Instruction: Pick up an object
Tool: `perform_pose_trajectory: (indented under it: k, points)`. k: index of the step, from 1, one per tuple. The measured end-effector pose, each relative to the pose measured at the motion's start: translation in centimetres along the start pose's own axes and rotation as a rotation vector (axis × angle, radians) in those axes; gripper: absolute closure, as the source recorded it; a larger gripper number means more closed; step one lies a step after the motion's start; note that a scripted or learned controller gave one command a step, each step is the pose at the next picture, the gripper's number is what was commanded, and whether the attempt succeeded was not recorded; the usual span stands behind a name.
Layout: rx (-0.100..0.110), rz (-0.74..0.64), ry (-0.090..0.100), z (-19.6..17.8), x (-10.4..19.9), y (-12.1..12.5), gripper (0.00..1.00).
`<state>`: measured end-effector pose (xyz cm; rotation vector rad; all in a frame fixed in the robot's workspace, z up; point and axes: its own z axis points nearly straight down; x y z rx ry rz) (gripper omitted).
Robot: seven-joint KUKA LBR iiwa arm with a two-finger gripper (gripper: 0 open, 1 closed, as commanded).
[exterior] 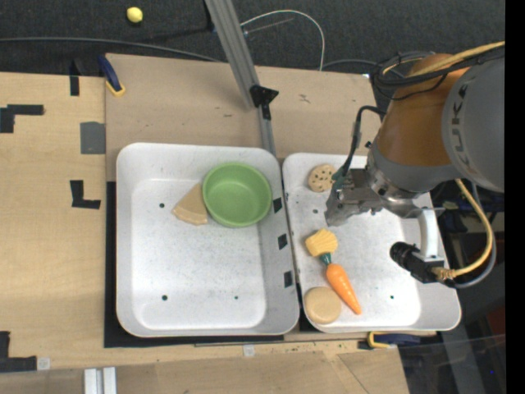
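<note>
bench [49, 220]: black tape marks | yellow ball [134, 14] on dark floor (beyond bench) | metal pole [234, 43]

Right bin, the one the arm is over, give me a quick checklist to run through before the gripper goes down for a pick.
1. Gripper is over the right bin: ok.
2. Gripper is free of any load: cannot tell, its tips are too dark to read.
3. A target lies close: ok, the corn piece sits just below the gripper in the view, and the cookie just above.
4. Target has room around it: not ok for the corn piece, since the carrot touches it.
5. Carrot is free on its other side: not ok, the tan round piece lies against it.
6. Green bowl and wedge are out of the way: ok, both are in the left bin.
</note>
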<state>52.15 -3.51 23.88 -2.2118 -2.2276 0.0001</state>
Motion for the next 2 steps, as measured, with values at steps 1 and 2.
perform_pose_trajectory:
  k: [1,2]
  points:
    - [0.002,0.0,-0.001,1.2,5.8,0.1,1.0]
    - [0.001,0.001,-0.001,1.7,10.4,1.0,1.0]
